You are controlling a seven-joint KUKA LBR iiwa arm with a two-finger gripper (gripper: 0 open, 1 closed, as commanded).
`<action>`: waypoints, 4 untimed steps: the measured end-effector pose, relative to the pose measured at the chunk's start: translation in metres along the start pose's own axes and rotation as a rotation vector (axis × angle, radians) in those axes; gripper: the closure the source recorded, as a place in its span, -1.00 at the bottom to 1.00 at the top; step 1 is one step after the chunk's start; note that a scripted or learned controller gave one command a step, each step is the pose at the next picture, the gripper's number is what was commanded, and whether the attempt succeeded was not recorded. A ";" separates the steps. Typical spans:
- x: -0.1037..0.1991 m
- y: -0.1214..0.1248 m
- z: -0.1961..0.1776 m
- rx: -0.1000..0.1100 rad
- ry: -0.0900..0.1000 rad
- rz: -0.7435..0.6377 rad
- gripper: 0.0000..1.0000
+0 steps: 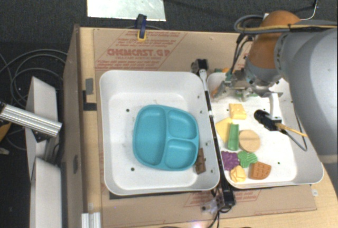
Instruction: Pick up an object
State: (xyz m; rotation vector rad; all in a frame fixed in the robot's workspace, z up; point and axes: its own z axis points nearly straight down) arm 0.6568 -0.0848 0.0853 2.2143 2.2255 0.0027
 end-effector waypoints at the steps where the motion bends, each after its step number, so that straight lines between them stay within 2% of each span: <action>1: -0.029 -0.063 0.001 0.007 0.000 0.008 -1.00; 2: -0.036 -0.164 -0.001 0.011 0.002 0.009 -1.00; 3: -0.034 -0.099 0.000 -0.004 -0.001 -0.001 -1.00; 4: -0.013 -0.174 0.001 0.008 0.003 0.005 -1.00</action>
